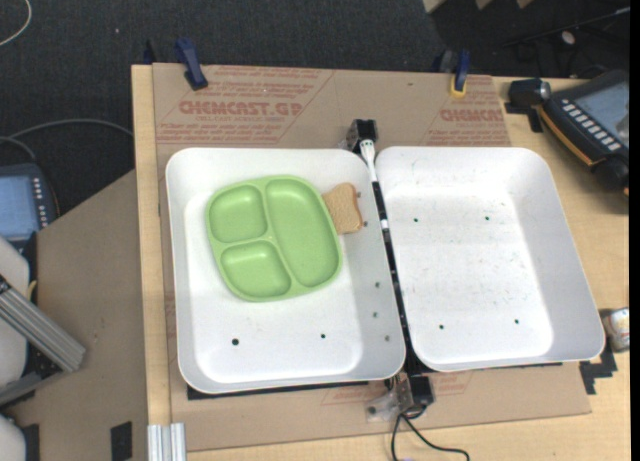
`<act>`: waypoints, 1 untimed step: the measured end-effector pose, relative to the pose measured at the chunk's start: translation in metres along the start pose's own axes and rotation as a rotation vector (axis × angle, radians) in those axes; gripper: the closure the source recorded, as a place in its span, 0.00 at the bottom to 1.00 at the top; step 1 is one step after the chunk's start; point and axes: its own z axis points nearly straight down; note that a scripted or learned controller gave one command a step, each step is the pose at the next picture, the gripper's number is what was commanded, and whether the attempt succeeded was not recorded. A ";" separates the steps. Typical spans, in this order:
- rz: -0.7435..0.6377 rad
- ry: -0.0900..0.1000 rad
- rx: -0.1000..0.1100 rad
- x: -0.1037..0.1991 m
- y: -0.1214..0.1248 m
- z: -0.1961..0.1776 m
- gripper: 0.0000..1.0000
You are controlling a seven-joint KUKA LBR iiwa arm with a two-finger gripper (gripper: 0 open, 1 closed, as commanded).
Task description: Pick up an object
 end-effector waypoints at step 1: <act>0.000 -0.001 0.001 0.015 -0.019 0.082 1.00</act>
